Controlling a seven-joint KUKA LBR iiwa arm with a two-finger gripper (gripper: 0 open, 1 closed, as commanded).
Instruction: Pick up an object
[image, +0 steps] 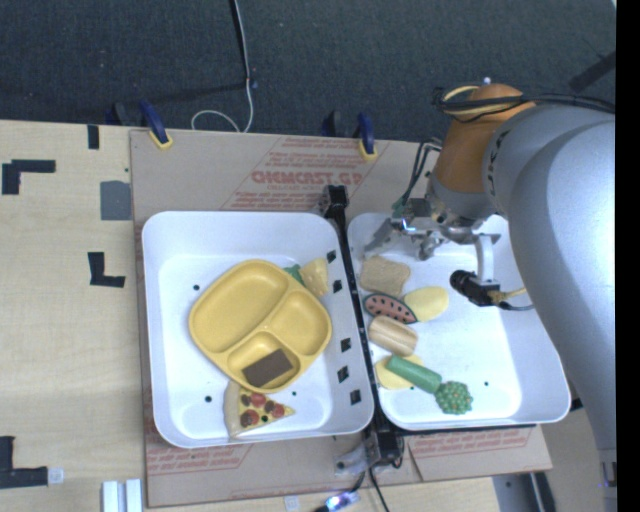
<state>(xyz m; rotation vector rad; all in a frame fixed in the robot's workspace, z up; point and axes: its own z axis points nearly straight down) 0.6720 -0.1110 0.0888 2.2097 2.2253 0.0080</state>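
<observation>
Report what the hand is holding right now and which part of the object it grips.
Nothing is visibly held. The hand hovers at the far end of the right bin, just above the tan bread piece, with no object seen between its fingers.

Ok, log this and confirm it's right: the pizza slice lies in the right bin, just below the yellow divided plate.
Not quite. The camera view shows the pizza slice in the left bin, not the right one. It does lie just below the yellow divided plate, its top edge tucked against the plate's rim.
</observation>
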